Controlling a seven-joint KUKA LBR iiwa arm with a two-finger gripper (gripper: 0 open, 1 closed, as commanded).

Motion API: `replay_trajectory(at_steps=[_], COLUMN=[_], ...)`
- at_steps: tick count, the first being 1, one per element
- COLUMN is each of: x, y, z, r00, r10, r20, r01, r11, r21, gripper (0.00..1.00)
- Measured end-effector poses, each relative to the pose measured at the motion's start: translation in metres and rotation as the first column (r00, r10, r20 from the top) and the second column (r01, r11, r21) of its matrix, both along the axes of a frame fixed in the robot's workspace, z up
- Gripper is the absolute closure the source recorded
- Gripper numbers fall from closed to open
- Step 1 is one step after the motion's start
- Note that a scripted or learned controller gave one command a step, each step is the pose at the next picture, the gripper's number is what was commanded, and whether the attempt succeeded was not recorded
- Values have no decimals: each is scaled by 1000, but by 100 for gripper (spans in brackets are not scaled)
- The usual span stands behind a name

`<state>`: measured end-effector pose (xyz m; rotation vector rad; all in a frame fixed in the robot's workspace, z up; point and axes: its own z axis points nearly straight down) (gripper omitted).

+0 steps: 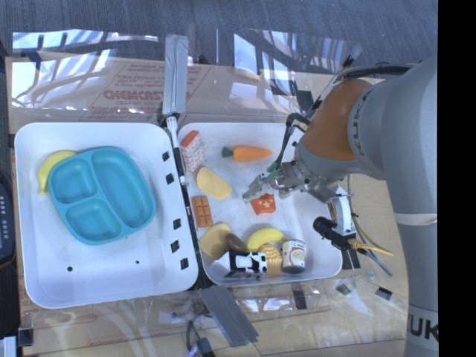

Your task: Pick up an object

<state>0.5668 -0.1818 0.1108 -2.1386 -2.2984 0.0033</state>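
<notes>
Now the gripper (260, 189) hangs low over the right bin (321, 272), its fingers slightly apart with nothing between them. Just beside its tips, toward the camera, lies a small red-orange block (263, 205). Beyond the gripper sits a toy carrot (250, 153); to its left, a yellow oval piece (213, 184).

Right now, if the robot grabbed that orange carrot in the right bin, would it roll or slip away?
The carrot looks like smooth toy plastic, so probably stiff, light and somewhat slippery. Its rounded, tapering body lies on the bin's flat floor, so a nudge might roll it in a curve.
</notes>
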Motion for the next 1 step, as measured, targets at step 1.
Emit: replay_trajectory(at_steps=[1], x=[-32], y=[6], z=[-19], r00=[1000], r10=[29], r20=[0], r01=[-29], r11=[1000], r21=[1], gripper=[0])
